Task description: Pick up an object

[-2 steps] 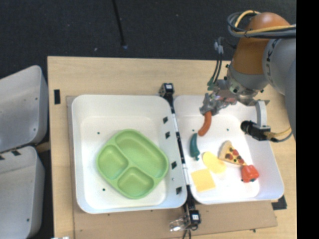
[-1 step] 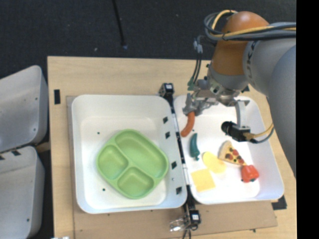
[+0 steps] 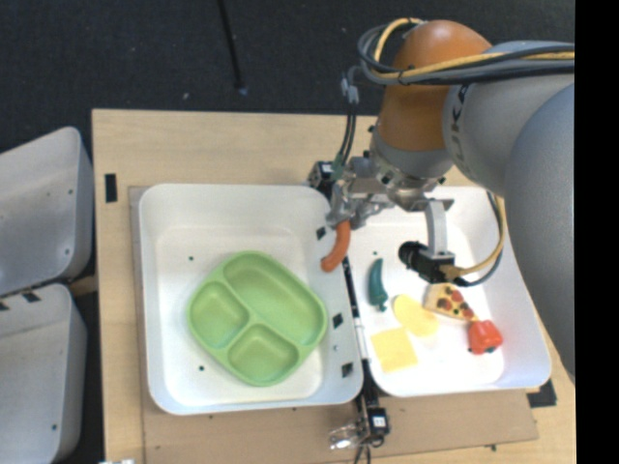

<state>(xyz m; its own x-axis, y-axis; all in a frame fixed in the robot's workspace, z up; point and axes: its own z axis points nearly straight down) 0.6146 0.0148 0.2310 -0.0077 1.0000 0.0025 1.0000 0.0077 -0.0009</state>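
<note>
Orange sausage (image 3: pixel 335 247) hangs pinched between the fingers of the gripper (image 3: pixel 340 222) above the bins' shared edge, so the pick looks made; next, lift it clear.

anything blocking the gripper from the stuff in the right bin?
Nothing visible. An orange carrot-like piece hangs from the gripper at the divider between the bins. The teal piece, yellow square and pizza slice lie uncovered in the right bin.
</note>
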